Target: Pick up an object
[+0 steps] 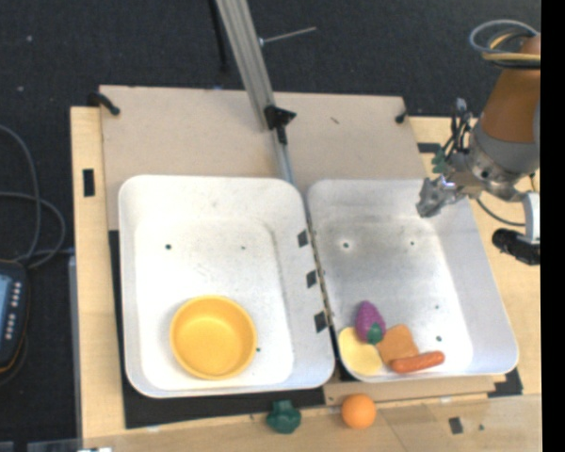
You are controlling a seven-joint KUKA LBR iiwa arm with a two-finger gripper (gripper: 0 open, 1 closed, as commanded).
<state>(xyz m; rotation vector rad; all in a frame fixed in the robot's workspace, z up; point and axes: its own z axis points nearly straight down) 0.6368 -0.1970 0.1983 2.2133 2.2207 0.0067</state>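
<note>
I see the arm (508, 111) entering from the right, its orange band above the wrist, with the gripper (433, 199) over the far right corner of the right bin (395, 234). It is too small and blurred for me to read, so I cannot tell how the jaws stand; I see nothing between them. The candidate objects lie well apart from the jaws, clustered at the near edge of the same bin, toward me and slightly left of the gripper: a purple piece (368, 320), an orange-brown piece (396, 343) just right of it and touching, a pale yellow disc (358, 354) at the bin's near left corner partly under those two, and a red-orange carrot-like piece (418, 362) lying flat along the near wall. The bin floor between jaws and cluster is bare. Further left of the jaws, across the divider, a yellow bowl (213, 336) sits upright in the near part of the left bin (207, 224). Outside the bins, on the bench edge (188, 139) nearest me, lie an orange ball (358, 411) and a dark green item (283, 417).
</note>
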